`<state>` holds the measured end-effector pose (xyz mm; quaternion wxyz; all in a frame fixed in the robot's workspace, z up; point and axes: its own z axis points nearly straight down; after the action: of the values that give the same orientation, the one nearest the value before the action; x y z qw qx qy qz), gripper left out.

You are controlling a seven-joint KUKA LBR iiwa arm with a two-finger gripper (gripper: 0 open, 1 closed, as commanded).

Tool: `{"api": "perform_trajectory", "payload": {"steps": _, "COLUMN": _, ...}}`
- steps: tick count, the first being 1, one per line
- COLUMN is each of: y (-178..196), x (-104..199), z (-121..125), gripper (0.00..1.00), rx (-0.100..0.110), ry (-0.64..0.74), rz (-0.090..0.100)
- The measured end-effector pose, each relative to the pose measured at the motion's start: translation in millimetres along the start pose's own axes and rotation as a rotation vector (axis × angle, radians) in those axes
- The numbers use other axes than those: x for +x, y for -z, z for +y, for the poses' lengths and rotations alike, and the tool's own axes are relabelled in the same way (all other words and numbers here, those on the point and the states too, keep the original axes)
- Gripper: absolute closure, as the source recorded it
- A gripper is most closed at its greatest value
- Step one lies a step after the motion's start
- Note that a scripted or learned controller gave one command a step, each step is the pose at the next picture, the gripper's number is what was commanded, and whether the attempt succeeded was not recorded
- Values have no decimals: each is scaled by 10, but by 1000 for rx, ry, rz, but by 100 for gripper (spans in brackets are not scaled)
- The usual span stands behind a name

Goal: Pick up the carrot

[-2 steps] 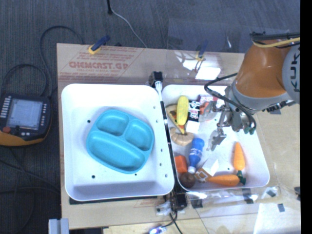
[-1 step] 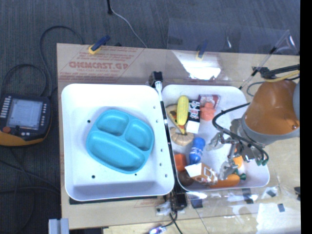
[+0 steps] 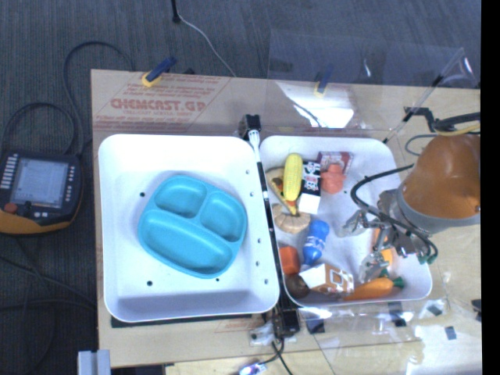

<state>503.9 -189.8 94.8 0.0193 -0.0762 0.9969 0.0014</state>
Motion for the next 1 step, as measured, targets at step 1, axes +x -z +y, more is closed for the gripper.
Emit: {"api": "perform_trajectory", "payload": {"steps": 1, "y": -49, "x": -333, "z": -367, "gripper": 0, "rx": 7, "ry": -339, "rz": 24}}
